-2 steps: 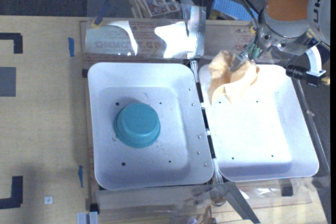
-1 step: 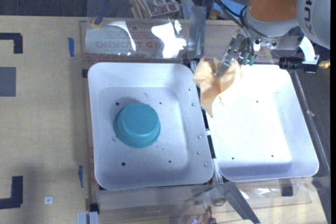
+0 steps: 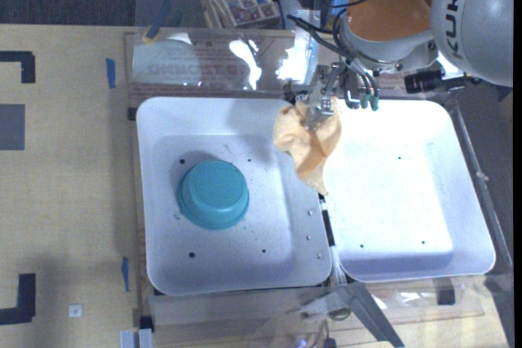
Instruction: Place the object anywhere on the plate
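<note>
Two shallow white plastic bins sit side by side on the wooden surface: the left bin and the right bin. My jaws are clamped on the upper edge of a crumpled tan cloth, which hangs below them over the dividing rims of the two bins, near the far end. The cloth's long axis runs from my jaws downward in the view toward the near side, with its free lower tip pointing at the seam between the bins; it appears to be lifted, although I cannot tell whether the tip touches a rim. A round teal plastic plate, lying like an upturned shallow bowl, rests in the middle of the left bin, well apart from the cloth. From my jaws the plate lies to the view's left and toward the near side. The coming move, as I judge it, is a carry along that diagonal until the hanging cloth is above the plate, followed by release. The limp cloth may drape partly off the plate's edge.
</note>
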Available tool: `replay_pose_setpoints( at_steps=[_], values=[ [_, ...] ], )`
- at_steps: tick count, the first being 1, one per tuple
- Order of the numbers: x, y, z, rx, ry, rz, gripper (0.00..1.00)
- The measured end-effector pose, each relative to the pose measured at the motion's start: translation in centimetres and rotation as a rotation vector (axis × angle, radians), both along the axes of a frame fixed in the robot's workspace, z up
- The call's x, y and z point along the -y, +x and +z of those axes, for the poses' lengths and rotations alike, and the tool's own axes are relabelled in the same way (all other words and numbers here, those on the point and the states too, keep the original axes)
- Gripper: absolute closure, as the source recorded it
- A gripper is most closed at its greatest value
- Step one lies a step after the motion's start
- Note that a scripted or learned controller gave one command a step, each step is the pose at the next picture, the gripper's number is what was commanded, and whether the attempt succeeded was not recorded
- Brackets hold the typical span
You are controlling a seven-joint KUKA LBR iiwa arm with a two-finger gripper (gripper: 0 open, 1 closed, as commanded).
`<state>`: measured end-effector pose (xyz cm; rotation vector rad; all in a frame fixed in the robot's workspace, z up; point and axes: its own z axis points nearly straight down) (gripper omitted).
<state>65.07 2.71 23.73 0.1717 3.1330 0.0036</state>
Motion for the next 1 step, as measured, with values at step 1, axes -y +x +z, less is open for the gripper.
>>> replay_pose_setpoints(
  at_steps=[1],
  values=[
    [-4.5, -0.62, 0.54, 0.002, 0.0, 0.109, 1.0]
  ],
)
